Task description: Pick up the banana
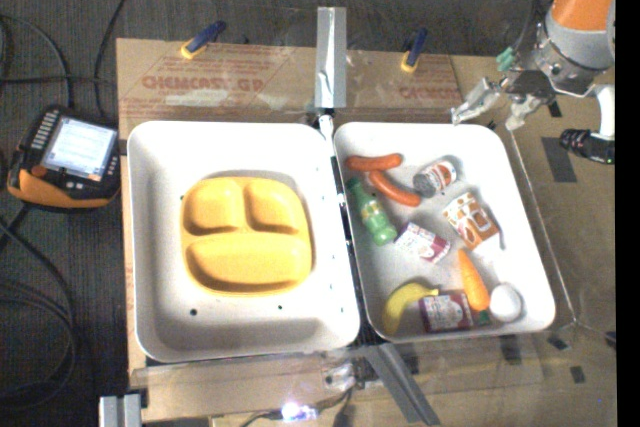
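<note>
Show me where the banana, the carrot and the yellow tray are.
banana (401, 301): camera view, middle of its curve.
carrot (473, 280): camera view, mid-body.
yellow tray (247, 272): camera view, lower compartment floor.

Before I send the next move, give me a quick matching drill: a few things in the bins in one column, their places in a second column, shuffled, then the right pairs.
Things:
1. banana
2. yellow tray
3. green bottle
4. egg

Places:
A. near right corner of the right bin
B. along the right bin's left wall, about mid-way
C. near edge of the right bin, towards its left corner
D. middle of the left bin

Pairs: 1-C, 2-D, 3-B, 4-A

The end effector hangs above the right bin's far right corner, well away from the banana.
</note>
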Robot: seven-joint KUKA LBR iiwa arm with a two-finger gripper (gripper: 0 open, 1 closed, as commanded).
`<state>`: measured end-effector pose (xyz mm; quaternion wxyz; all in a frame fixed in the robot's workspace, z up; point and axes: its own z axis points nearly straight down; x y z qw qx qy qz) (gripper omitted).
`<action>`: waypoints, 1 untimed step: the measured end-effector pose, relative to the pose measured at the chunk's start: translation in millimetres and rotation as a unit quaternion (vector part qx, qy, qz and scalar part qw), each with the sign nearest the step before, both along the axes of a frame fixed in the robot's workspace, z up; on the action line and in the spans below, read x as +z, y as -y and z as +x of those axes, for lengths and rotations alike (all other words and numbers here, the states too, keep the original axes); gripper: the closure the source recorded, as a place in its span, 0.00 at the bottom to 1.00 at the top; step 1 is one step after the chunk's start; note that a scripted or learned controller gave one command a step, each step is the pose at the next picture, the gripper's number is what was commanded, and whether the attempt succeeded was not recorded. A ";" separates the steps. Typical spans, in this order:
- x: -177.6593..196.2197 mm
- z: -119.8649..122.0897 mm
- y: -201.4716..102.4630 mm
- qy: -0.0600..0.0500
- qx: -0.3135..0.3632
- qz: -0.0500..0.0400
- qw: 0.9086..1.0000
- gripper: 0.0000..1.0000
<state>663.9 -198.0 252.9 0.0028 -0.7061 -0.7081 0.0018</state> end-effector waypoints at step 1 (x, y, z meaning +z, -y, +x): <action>5.6 0.5 -0.2 -0.003 0.001 -0.001 1.000 1.00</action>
